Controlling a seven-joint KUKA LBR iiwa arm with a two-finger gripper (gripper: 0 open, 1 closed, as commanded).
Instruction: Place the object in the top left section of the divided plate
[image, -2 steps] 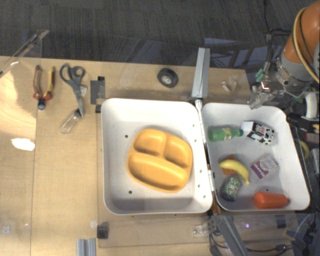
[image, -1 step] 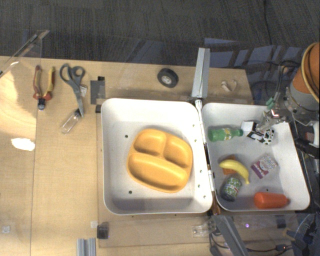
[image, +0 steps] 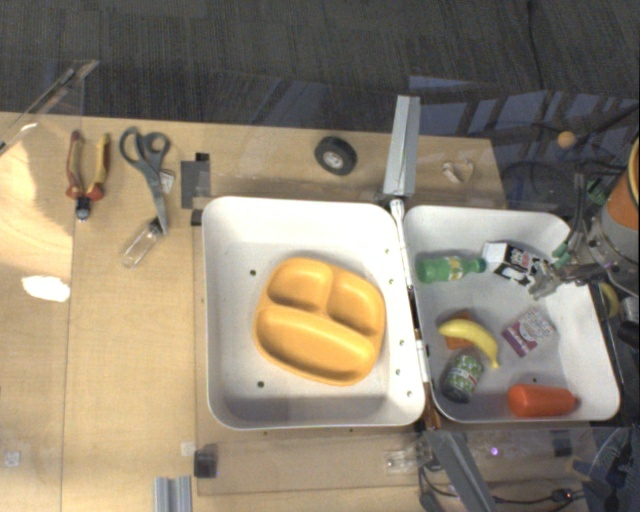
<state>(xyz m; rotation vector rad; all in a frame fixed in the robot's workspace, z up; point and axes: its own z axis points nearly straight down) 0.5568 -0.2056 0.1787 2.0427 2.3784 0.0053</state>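
Two shallow white plastic bins (image: 230, 300) sit on a pale wooden bench (image: 100, 350), left of the metal gripper (image: 556, 268); its grip cannot be told.

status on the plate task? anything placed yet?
Done: nothing. The yellow divided plate in the left bin has no object in its top left section.
In hand: the gripper sits at the right bin's upper right, near the small black-and-white carton; no object visibly held.
Left: grasp, carry across, place. Green bottle, banana, can and orange item lie in the right bin.
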